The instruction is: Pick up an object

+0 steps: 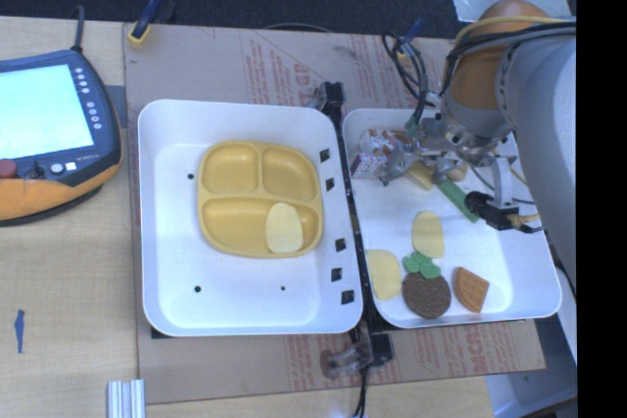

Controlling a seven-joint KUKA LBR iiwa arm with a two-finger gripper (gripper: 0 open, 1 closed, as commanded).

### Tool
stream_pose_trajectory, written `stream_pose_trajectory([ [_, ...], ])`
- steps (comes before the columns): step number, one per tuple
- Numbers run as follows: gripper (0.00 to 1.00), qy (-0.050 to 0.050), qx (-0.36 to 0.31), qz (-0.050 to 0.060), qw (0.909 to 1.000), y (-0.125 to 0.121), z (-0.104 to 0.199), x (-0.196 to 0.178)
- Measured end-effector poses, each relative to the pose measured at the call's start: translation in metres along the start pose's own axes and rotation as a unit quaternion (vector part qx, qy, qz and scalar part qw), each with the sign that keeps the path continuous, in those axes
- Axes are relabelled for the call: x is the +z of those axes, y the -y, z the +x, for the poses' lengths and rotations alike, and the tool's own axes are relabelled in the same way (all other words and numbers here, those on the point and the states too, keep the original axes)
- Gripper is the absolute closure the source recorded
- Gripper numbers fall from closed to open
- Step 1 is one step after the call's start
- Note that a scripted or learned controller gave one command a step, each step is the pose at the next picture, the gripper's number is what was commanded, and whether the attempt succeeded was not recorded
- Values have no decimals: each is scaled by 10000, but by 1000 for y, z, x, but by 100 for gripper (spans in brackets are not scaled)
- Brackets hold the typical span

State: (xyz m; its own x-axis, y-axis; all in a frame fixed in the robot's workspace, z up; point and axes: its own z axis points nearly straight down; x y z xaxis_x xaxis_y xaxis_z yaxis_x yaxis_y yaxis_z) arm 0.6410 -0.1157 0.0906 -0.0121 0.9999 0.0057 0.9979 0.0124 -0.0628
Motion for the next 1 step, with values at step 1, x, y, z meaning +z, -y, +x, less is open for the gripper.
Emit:
stream_pose_trajectory([
  [1, 0, -20, 29, -76, 10000, -4, -26, -24],
])
